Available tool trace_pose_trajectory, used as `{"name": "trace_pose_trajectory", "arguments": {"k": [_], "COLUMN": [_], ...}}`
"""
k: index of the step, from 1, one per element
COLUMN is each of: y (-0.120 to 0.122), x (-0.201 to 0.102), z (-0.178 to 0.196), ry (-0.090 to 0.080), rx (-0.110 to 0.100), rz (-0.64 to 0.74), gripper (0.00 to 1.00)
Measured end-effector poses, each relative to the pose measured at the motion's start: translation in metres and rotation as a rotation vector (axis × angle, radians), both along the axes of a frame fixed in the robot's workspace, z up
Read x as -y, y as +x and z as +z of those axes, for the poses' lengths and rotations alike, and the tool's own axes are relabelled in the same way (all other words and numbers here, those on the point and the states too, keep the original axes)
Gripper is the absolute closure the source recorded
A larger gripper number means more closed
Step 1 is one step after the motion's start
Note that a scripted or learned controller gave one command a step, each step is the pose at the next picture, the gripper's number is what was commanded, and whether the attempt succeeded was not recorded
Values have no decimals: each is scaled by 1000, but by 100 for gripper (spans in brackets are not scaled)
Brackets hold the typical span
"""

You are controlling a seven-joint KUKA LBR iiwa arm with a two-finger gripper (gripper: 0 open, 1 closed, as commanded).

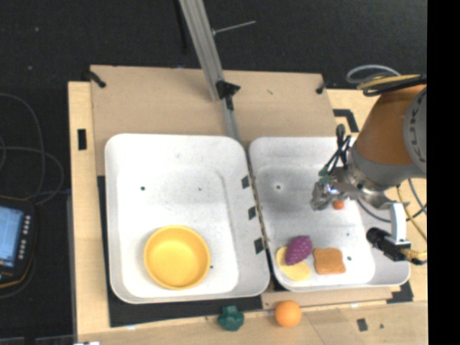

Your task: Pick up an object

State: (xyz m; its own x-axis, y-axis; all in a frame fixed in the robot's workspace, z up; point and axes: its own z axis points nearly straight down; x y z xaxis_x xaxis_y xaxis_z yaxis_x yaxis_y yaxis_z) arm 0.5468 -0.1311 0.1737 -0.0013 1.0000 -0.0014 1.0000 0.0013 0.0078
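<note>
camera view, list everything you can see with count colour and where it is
bins: 2, white, side by side on the bench
bowl: 1, yellow, left bin, near corner
grape bunch: 1, purple, right bin, near edge, lying on the yellow piece
flat piece: 1, pale yellow, right bin, under the grapes
bread-like block: 1, orange-brown, right bin, beside the grapes
ball: 1, orange, on the bench outside the bins
small object: 1, dark green, on the bench left of the ball
pole: 1, grey metal, behind the bins
arm: 1, grey with orange band, over the right bin
pincer: 1, dark, above the right bin's middle
</note>
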Motion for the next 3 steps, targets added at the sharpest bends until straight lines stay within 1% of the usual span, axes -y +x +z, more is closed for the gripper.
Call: {"name": "trace_pose_trajectory", "arguments": {"k": [1,2,3], "y": [7,8,27], "x": [-1,0,-49], "z": [45,78,86], "ry": [0,0,2], "rx": [-1,-2,-5], "rz": [2,3,6], "gripper": [100,100,100]}}
